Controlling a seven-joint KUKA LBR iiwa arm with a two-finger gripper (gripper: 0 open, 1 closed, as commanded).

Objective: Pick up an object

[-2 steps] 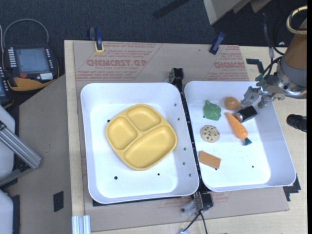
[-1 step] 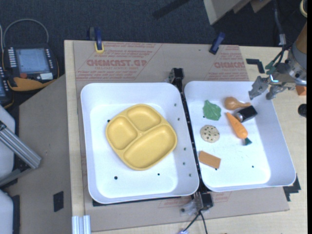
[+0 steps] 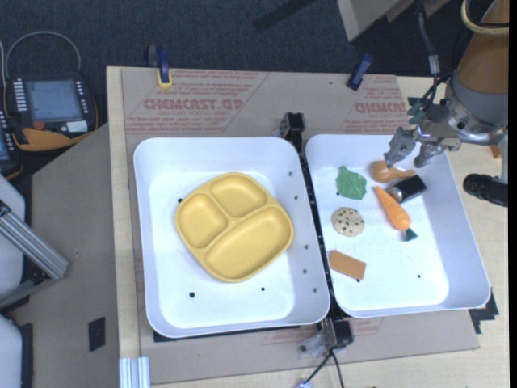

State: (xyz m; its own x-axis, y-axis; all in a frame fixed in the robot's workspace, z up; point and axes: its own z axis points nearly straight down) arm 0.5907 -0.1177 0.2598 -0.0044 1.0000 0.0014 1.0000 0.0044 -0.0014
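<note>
Gripper point(image 3: 414, 153) hovered over the right bin's point(image 3: 452, 297) far corner, jaws spread and empty; orange-brown piece point(image 3: 386, 170) lay directly beneath, long axis roughly left-right

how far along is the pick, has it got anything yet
Done: the gripper is over the right bin, near the orange piece at its back. In hand: nothing visibly between its fingers. Left: grasping and lifting; the carrot, cookie and green piece lie in the bin.
</note>
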